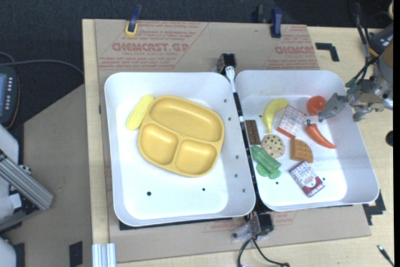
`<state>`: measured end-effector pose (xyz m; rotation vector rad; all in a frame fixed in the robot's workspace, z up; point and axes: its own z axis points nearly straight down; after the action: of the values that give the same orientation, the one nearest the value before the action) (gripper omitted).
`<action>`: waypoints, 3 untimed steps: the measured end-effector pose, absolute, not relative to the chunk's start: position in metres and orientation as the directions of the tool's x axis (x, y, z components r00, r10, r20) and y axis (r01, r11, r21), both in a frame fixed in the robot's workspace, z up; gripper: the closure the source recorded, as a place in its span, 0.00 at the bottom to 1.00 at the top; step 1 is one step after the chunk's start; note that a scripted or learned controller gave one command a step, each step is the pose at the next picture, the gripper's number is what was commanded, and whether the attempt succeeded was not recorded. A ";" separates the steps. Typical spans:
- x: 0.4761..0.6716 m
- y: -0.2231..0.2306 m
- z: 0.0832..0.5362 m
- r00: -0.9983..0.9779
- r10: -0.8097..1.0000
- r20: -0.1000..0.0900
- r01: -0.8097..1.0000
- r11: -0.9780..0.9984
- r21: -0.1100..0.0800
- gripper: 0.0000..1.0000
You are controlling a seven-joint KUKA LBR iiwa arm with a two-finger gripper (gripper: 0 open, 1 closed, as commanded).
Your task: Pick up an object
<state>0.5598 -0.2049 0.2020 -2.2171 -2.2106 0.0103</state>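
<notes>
The robot's gripper (333, 107) hovers over the right bin (356, 153) beside a toy tomato (315, 103); its grip state cannot be told.

bins (119, 134): 2 | yellow tray (181, 134): 1 | corn (139, 112): 1 | banana (273, 111): 1 | cookie (272, 146): 1 | packets (307, 178): 2

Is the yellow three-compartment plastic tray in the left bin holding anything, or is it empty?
Empty. All three compartments of the yellow tray show bare plastic. The yellow toy corn cob lies outside it, against its upper-left rim.
</notes>
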 end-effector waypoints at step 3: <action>0.563 -0.202 0.123 0.000 1.000 0.002 1.000 0.000 -0.005 0.00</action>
<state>0.5632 -0.2023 0.1229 -2.2171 -2.2182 0.0035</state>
